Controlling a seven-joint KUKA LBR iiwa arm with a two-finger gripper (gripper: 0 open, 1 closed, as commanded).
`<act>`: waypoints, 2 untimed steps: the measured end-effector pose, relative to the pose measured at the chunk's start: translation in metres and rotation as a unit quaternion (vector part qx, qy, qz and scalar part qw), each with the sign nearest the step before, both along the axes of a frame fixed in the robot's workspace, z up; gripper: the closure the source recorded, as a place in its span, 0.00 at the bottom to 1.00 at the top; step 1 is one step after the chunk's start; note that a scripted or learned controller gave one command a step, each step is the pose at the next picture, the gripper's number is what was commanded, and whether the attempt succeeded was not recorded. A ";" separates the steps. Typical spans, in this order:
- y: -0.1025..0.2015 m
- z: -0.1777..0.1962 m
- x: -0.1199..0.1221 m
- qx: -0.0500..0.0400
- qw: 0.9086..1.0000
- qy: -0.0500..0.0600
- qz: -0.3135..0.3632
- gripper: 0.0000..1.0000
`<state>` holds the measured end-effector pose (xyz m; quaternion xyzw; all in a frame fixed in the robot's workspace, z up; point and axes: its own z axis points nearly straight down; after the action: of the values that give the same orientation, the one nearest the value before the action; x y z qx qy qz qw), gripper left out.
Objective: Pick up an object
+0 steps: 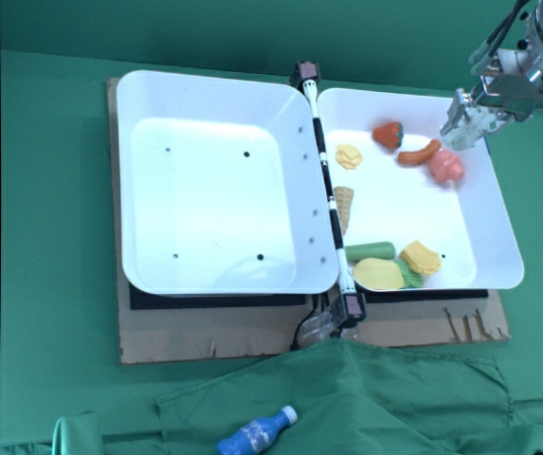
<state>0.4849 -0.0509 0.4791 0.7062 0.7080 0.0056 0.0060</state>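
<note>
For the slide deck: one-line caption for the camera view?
Gripper poised above a pink toy and sausage at the right bin far edge.

Two bins sat side by side on a board (205, 335) that lay on the bench, the left bin (214, 183) at nine o'clock and the right bin (479, 245) at three, with a rod (325, 173) running between them. In the right bin, a strawberry (389, 135) lay at twelve o'clock, a sausage (418, 153) just beside it toward three, and a pink toy (446, 167) touching the sausage's far end. A biscuit (349, 156) lay at ten, a cone (344, 207) at nine. A pickle (370, 250), a mango (378, 274) and a corn piece (420, 257) clustered at six. The gripper (462, 133) hung over the bin's two o'clock rim. A bottle (255, 432) lay on cloth (366, 401) at the bench's six o'clock.
</note>
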 end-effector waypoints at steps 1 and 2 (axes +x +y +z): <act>0.044 -0.020 0.046 0.000 1.000 0.006 0.000 1.00; 0.045 -0.095 -0.013 0.000 1.000 0.012 -0.004 1.00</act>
<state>0.4720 -0.0060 0.3837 0.7090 0.7052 -0.0024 -0.0025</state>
